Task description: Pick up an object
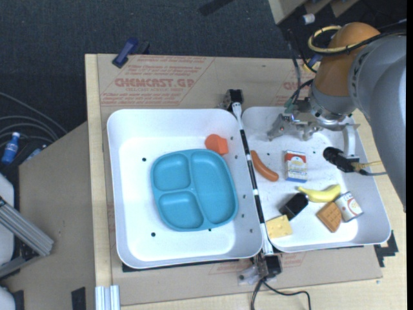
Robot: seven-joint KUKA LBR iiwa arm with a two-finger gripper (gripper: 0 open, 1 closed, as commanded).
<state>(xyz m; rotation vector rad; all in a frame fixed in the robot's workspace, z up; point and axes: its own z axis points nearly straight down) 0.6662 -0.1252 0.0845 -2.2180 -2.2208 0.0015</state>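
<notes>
Right bin [381,228] holds hot dog [264,165], small carton [296,165], banana [319,192], black block [293,205], cheese wedge [279,227], cracker [328,217]. End effector [293,126] over bin's far end, grasping nothing visible; finger state undeterminable. Left bin [122,192]: blue divided plate [192,189].

"CHEMCAST GP" in red, upside down, on the brown board [158,76]
</notes>
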